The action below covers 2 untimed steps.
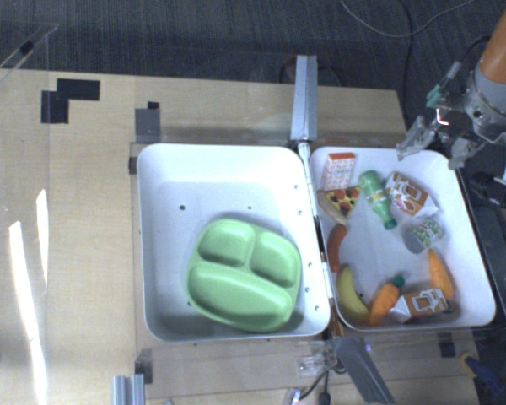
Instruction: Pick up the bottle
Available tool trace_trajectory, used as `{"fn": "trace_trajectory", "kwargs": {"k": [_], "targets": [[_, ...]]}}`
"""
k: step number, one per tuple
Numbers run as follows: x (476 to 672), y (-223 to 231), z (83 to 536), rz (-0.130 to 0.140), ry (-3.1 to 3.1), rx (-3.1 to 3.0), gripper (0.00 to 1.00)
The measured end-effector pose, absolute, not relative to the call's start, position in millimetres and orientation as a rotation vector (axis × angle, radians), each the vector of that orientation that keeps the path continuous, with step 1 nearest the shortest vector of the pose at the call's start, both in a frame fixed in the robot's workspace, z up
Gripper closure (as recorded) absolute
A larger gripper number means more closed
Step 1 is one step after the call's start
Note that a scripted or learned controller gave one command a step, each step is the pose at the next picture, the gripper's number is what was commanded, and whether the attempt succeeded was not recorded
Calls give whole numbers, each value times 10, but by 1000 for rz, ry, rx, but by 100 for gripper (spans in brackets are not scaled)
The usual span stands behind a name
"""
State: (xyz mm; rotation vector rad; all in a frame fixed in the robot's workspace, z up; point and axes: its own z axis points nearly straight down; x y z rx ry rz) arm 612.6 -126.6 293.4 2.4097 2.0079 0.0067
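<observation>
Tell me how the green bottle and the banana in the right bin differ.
The bottle is green and fairly straight; the banana is yellow and curved. The bottle lies near the bin's far end beside a pizza slice, while the banana lies at the near end against a carrot. Both lie flat in the right bin.

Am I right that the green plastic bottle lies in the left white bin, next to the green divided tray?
Not quite: the camera view shows the green plastic bottle lying in the right white bin, among the toy food. The green divided tray sits in the left white bin.
</observation>
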Motion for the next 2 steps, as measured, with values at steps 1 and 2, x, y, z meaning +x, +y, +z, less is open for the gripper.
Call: {"fn": "trace_trajectory", "kwargs": {"k": [1, 2], "targets": [[6334, -981, 989, 14, 1919, 2478, 0], [6358, -962, 1111, 24, 1920, 2474, 100]]}}
